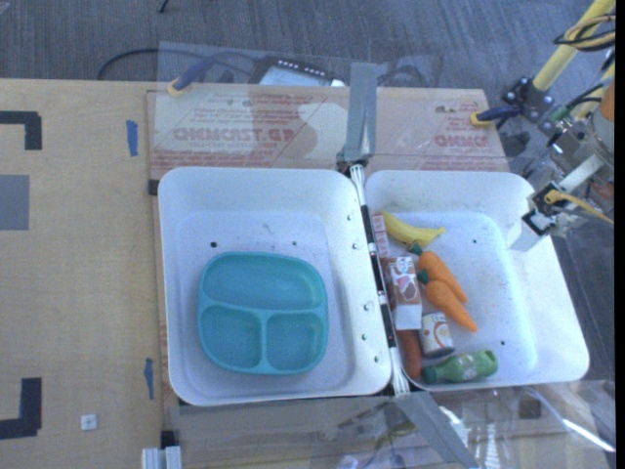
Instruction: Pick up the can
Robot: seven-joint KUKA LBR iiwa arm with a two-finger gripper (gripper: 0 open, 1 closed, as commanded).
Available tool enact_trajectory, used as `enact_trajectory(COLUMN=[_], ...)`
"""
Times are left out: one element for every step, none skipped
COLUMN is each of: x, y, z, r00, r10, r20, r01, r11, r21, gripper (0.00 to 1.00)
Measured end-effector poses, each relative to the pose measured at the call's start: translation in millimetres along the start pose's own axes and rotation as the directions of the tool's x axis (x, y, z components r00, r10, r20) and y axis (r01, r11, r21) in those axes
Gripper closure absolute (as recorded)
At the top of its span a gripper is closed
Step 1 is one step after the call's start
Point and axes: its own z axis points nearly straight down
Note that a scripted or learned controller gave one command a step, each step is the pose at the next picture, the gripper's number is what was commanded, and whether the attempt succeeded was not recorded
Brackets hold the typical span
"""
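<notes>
Altogether, one can (pixel 437 333), one banana (pixel 411 231), two carrots (pixel 441 274), one green bottle (pixel 465 366).

1. The can (pixel 437 333): label too small to read.
2. Orange-red thing (pixel 411 358) just left of the can: partly hidden, kind unclear.
3. Arm (pixel 591 140), well right of the can: cut off at the picture's edge.

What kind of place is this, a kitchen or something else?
Probably a robotics lab, not a kitchen: a white left bin and right bin sit on a plywood bench, the right bin holds a toy-like banana and carrots, and a robot arm reaches in.
</notes>
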Motion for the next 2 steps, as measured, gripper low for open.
enact_trajectory(x=[2.1, 3.7], y=[-1.5, -2.4], z=[-9.6, -19.3], r00=[1.0, 1.0], r10=[-0.005, -0.01], r20=[0.001, 0.002], r01=[0.005, 0.01], r11=[1.0, 1.0], r21=[0.0, -0.001], gripper=[1.0, 1.0])
